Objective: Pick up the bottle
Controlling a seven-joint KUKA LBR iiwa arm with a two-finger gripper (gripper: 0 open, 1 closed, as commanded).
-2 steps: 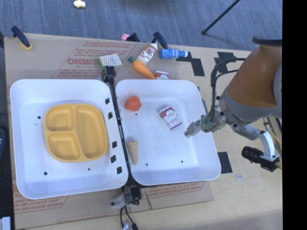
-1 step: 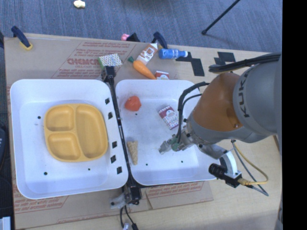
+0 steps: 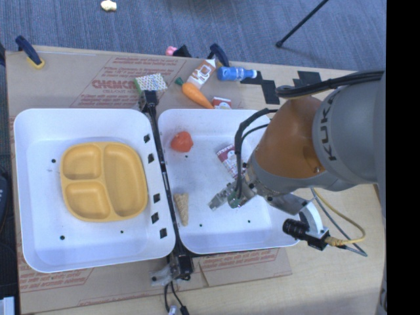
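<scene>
A small blue bottle (image 3: 234, 74) lies on its side on the cardboard behind the right bin (image 3: 262, 241), outside it. Beside it lies a white bottle with an orange label (image 3: 202, 73), also outside the bin. My gripper (image 3: 224, 199) hangs low over the middle of the right bin's floor, far in front of both bottles. The grey and orange arm (image 3: 295, 143) hides the bin's right part. Nothing recognisable shows at the gripper's tip.
In the right bin lie a red round fruit (image 3: 182, 141), a wafer cone (image 3: 181, 208) and a red-and-white packet (image 3: 227, 157). A carrot (image 3: 195, 95) lies on the cardboard. The left bin (image 3: 33, 176) holds a yellow divided plate (image 3: 104, 180).
</scene>
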